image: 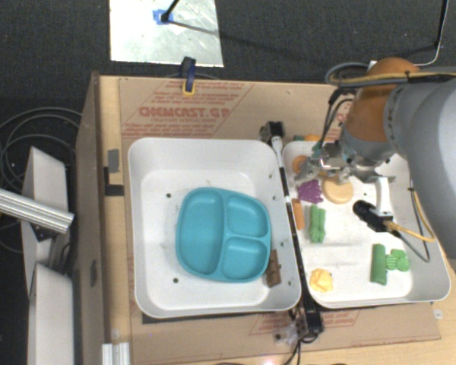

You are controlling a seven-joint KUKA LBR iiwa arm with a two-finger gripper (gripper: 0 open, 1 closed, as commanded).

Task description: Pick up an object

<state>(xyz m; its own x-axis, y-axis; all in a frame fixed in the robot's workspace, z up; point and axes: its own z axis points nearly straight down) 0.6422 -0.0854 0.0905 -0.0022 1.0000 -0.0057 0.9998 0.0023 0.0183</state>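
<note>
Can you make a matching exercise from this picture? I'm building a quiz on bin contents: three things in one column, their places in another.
Things:
1. turquoise divided plastic plate
2. small yellow toy piece
3. purple toy piece

Places:
A. right bin, near its front edge
B. left bin, in the middle
C. right bin, near the divider, below the gripper

Pairs: 1-B, 2-A, 3-C

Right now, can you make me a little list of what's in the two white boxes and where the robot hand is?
left bin: blue divided plate, brown piece at its right edge
right bin: purple toy, tan round piece, green piece, green block, yellow toy
gripper: above the right bin's far end, near the purple toy
</note>
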